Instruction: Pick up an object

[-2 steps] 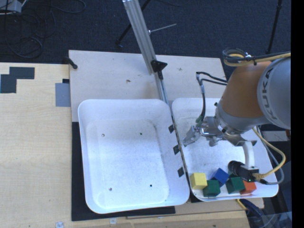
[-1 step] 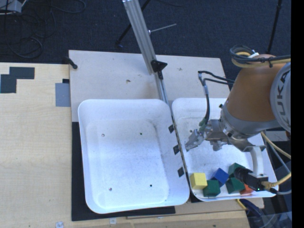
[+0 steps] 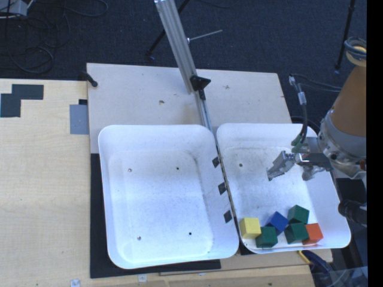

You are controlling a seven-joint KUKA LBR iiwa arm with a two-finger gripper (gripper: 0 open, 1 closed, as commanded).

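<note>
Tool (image 3: 277, 167) above right bin (image 3: 251, 137), apart from blocks (image 3: 281, 226) at near edge.

A slanted aluminium rail (image 3: 179, 46) runs from the top centre of the frame down to the seam between the 2 bins. Black cables (image 3: 36, 34) lie on the dark floor (image 3: 269, 28) at upper left.

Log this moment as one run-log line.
gripper: above right bin, holding nothing | blocks: clustered at near edge | left bin: untouched
</note>
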